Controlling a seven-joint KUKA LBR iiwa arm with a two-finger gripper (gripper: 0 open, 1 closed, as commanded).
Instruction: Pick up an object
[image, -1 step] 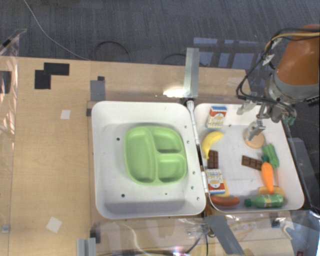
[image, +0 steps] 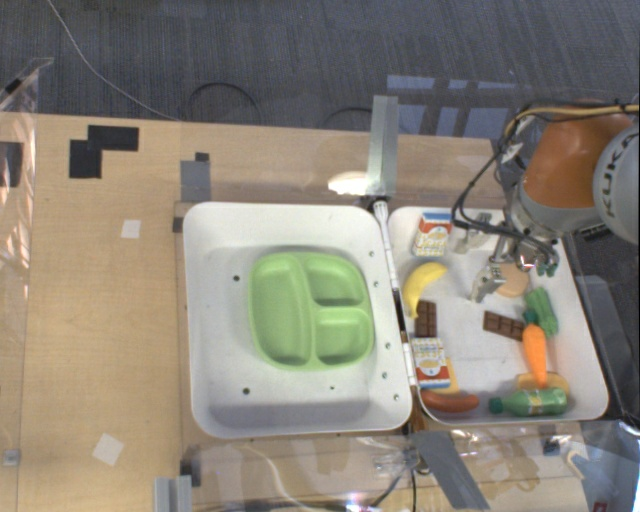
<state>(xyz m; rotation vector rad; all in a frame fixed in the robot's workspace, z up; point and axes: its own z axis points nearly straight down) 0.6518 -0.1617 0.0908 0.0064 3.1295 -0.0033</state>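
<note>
My gripper (image: 497, 276) hangs low over the upper right part of the right bin (image: 590, 395), under the arm's orange band. A tan round item (image: 516, 285) lies right beside it, partly covered by the gripper. Close by are a green vegetable (image: 541, 309), a brown chocolate bar (image: 504, 324) and an orange carrot (image: 537, 352). Further left in the bin lie a yellow banana (image: 421, 286) and a white and red carton (image: 433, 236). Nothing is visibly held.
The right bin also holds a second chocolate piece (image: 426, 319), another small carton (image: 430, 362), a red sausage (image: 451, 402) and a green bottle (image: 530, 403). In the left bin (image: 215, 400) sits a green divided plate (image: 310, 310). A metal post (image: 384, 150) stands behind the bins.
</note>
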